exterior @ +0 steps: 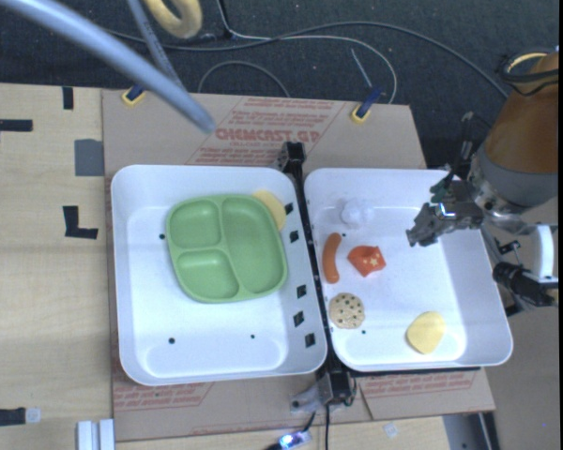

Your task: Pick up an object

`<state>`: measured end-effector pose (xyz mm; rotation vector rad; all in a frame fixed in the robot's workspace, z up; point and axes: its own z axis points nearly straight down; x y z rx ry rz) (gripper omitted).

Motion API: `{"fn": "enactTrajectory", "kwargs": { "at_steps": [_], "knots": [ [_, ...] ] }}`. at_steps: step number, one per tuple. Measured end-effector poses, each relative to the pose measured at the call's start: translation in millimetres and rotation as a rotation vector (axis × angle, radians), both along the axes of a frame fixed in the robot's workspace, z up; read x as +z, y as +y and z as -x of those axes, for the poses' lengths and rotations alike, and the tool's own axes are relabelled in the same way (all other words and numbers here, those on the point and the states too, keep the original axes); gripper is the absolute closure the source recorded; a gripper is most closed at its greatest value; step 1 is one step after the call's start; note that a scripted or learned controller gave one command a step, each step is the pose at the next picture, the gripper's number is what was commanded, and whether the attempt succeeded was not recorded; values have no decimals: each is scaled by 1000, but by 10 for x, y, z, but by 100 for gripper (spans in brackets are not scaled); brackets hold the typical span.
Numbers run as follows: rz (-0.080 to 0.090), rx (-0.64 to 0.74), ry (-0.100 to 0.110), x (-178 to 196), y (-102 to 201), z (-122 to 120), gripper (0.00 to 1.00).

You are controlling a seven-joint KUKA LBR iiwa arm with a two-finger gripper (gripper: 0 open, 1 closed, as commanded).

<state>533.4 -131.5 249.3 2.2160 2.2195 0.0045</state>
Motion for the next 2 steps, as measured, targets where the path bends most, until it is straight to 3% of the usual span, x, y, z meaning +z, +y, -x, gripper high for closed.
{"fn": "enactTrajectory", "kwargs": {
  "at_steps": [2],
  "knots": [
    [-2, 3, 8, -230, 1112, -94, 100]
  ]
}}
